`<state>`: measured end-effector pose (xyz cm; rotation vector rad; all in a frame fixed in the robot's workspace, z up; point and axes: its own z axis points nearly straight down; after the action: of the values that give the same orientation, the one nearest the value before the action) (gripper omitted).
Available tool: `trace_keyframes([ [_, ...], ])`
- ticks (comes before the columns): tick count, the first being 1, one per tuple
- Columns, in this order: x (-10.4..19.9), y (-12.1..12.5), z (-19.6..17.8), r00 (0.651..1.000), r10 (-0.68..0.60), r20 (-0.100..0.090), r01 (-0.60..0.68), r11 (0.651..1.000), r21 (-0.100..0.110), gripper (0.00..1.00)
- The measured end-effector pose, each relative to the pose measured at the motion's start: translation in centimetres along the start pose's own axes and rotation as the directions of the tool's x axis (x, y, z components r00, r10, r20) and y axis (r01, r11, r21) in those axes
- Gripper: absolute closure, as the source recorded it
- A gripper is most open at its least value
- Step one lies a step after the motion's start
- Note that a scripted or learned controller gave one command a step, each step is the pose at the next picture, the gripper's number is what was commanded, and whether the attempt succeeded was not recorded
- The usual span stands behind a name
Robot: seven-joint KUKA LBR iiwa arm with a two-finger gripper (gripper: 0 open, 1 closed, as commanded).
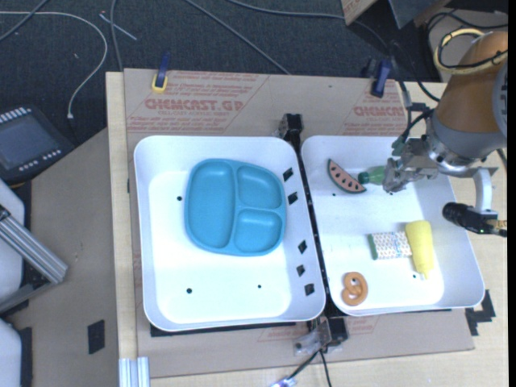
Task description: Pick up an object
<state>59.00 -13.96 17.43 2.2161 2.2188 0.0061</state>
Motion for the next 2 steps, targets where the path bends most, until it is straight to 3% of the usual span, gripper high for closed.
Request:
trace_keyframes([
  [1, 0.0, 0.2, -5.5, 1.0, 0.0, 0.0, 0.0, 1.0, -0.001, 1.0],
  [2, 5.1, -0.7, -5.7, 1.0, -0.004, -0.004, 0.004, 1.0, 0.009, 1.0],
])
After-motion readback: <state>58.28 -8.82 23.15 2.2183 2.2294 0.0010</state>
